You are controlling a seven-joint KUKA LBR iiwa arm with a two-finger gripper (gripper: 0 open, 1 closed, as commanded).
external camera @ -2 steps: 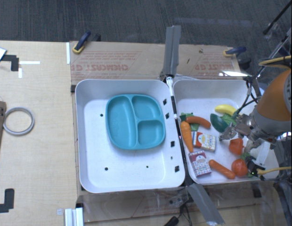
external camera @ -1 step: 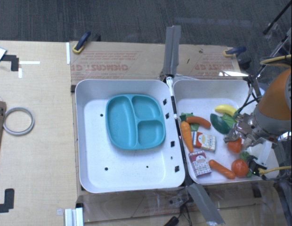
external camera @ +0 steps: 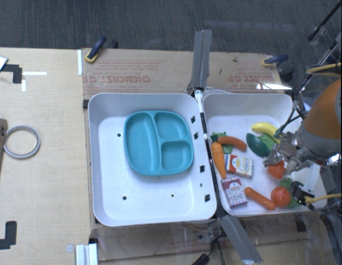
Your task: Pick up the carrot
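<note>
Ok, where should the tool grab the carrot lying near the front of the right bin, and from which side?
Probably best: take the carrot at its middle, from straight above, closing across its narrow width. It lies flat and slanted, ends near the red box and tomato; the middle looks free.

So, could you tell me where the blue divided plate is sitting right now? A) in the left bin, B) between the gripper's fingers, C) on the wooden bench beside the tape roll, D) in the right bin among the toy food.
A: the blue divided plate lies flat on the floor of the left bin, while the toy food, carrots included, is in the right bin.
</note>
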